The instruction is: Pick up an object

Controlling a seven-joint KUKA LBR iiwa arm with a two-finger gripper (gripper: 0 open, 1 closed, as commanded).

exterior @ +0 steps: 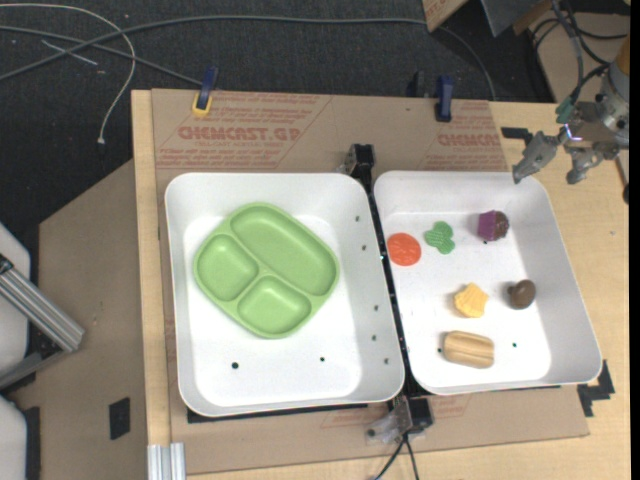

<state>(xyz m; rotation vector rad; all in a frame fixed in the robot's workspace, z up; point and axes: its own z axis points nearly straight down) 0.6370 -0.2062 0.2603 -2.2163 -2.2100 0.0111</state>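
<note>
- I have the gripper (556, 160) hovering above the far right corner of the right bin (560, 298), just outside its rim, with nothing between its fingers.
- Its jaws stand spread wide, two fingertips splayed apart and pointing down.
- My candidates all lie in the right bin: a purple piece (492, 225) closest to the jaws, a green piece (439, 236) beside it, an orange disc (404, 249) near the divider, a yellow chunk (471, 300), a brown ball (520, 293) and a tan loaf (468, 349) toward the near edge.
- The left bin (200, 358) carries only a green divided plate (266, 267), so I judge it a poor target: flat, wide, hard to pinch.
- Risk one, as I judge it: coming down from here, a fingertip could strike the bin's rim, since the jaws sit right over that edge.
- Risk two: the purple piece and brown ball look rounded, so an off-centre close could squirt them sideways rather than grip them.
- Risk three: the yellow chunk and brown ball lie near each other, and a wide descent could nudge one while reaching for the other.
- Risk four: the orange disc looks low and flat, so the fingertips may scrape the bin floor and close on nothing.
</note>
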